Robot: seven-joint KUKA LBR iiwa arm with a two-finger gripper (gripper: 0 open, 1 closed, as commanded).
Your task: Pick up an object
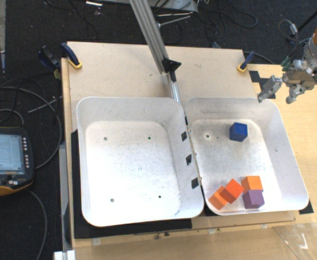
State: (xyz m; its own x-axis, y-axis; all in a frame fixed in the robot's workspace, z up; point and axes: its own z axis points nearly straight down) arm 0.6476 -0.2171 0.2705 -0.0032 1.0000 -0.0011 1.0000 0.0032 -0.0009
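Purple block [253, 199] touching orange blocks [235, 190]

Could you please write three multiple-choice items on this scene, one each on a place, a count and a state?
1. Where is the blue block?
A. the left bin
B. the right bin, far half
C. on the bench outside the bins

2. How many blocks lie in the right bin?
A. two
B. six
C. four

3. What is between the fingers of the gripper?
A. nothing
B. the blue block
C. a purple block

Answers: 1 B, it sits alone toward that bin's far wall. 2 C, blue, two orange and the purple block. 3 A, the open gripper is outside the bin's far right corner.
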